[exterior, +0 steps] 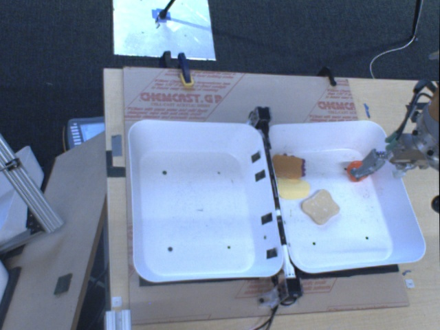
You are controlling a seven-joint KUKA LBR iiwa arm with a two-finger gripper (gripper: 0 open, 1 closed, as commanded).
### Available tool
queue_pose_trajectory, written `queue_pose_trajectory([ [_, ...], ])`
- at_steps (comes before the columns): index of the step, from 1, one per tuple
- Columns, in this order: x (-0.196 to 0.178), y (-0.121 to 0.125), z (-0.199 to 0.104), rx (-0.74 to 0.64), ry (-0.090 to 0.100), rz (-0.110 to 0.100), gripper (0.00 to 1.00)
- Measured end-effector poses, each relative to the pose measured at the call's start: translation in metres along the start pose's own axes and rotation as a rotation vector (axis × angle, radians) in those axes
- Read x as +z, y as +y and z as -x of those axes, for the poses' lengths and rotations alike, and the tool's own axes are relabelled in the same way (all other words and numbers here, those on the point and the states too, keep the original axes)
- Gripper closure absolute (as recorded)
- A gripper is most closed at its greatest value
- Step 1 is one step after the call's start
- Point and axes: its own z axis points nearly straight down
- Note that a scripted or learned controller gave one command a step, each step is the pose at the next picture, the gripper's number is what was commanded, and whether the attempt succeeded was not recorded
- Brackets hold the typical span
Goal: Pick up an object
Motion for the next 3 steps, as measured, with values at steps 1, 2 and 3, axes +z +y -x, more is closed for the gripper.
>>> queue_pose_trajectory([
  [1,-0.011,0.001,0.0,-0.003,-0.001,0.004,1.0],
  [2,-0.07,0.011,-0.049,-0.007,0.0,0.007,1.0],
  [3,-0.124,-0.001,-0.127,-0.011,0.003,0.008,1.0],
])
